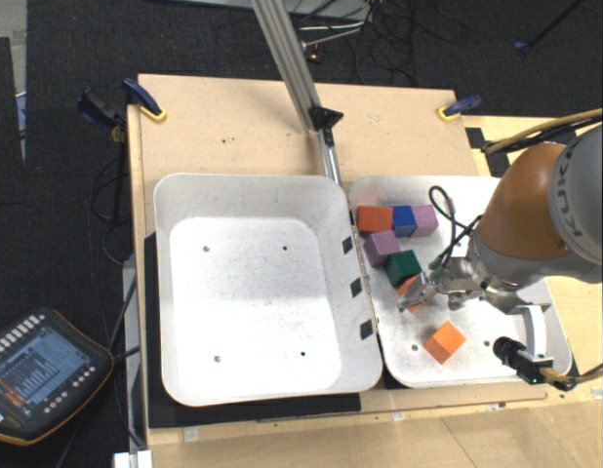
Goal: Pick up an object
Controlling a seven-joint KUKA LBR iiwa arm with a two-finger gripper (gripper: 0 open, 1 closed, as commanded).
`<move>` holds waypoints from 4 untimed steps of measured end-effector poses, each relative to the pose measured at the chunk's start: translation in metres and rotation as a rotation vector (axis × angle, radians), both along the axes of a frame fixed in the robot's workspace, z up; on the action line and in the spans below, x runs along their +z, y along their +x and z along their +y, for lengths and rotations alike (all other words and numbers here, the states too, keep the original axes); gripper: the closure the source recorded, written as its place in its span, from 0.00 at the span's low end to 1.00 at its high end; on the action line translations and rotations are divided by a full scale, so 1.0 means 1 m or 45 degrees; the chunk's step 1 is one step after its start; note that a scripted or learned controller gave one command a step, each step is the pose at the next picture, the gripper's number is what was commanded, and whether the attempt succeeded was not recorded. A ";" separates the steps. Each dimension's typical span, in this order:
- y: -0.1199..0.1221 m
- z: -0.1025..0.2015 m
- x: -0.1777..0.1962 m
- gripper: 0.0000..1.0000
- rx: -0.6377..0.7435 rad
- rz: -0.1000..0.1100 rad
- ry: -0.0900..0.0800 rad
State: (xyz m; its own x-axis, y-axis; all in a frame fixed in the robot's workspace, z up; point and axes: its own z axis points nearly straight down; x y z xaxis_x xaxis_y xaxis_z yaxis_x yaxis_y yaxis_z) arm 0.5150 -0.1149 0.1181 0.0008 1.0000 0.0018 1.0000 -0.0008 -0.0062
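The right bin [411, 367] holds several small blocks: an orange-red one [374, 218], a blue one [404, 219], a purple one [424, 219] behind it, another purple one [381, 248], a dark green one [403, 265] and an orange cube [444, 342] lying apart near the front. My gripper [415, 294] hangs low over the bin just below the green block, with a small orange piece [409, 285] at its fingertips. Whether that piece is held is unclear. The arm's grey and orange wrist [534, 217] covers the bin's right side.
The left bin [189, 203] lies beside the right one on the wooden bench [233, 125]. A metal pole [292, 61] slants down to the bins' shared back edge. A teach pendant [33, 369] lies off the bench at the lower left.
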 end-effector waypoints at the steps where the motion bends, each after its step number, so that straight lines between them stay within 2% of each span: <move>1: 0.002 -0.001 0.014 1.00 0.000 -0.008 -0.002; 2: 0.001 -0.009 0.059 1.00 0.001 -0.015 -0.005; 3: 0.010 -0.010 0.121 1.00 0.005 -0.017 -0.005; 4: 0.011 -0.010 0.149 1.00 0.004 -0.013 -0.004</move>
State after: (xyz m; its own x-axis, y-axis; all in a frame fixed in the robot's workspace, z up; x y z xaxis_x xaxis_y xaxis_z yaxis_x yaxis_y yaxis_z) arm 0.5258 -0.1246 0.2671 -0.0028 1.0000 -0.0015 1.0000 0.0028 0.0041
